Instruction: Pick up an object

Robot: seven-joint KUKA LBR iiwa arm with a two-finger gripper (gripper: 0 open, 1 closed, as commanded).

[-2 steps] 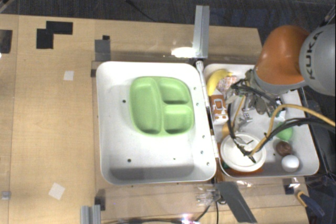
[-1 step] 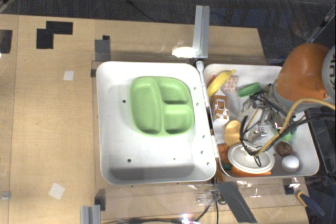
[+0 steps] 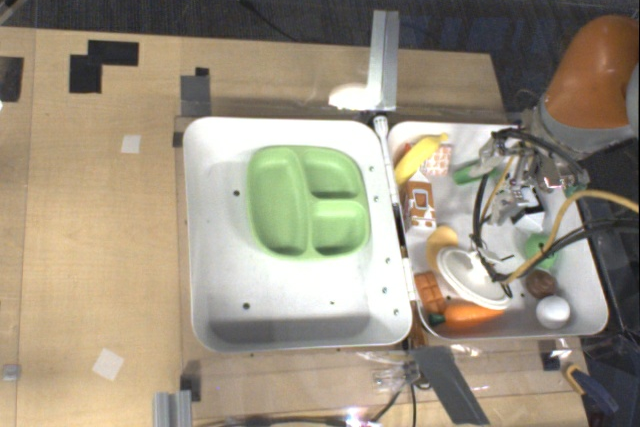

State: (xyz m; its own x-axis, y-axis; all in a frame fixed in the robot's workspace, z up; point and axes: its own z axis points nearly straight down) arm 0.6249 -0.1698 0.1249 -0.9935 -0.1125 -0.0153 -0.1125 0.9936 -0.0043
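Gripper (image 3: 515,200) over right bin (image 3: 600,310), carrot (image 3: 470,317) well below it

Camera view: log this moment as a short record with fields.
left bin: holds a green divided tray, upright
right bin: crowded with small items
near its left wall: banana
its front edge: carrot, white egg
gripper: low over the right bin, amid cables
jaws: state unclear
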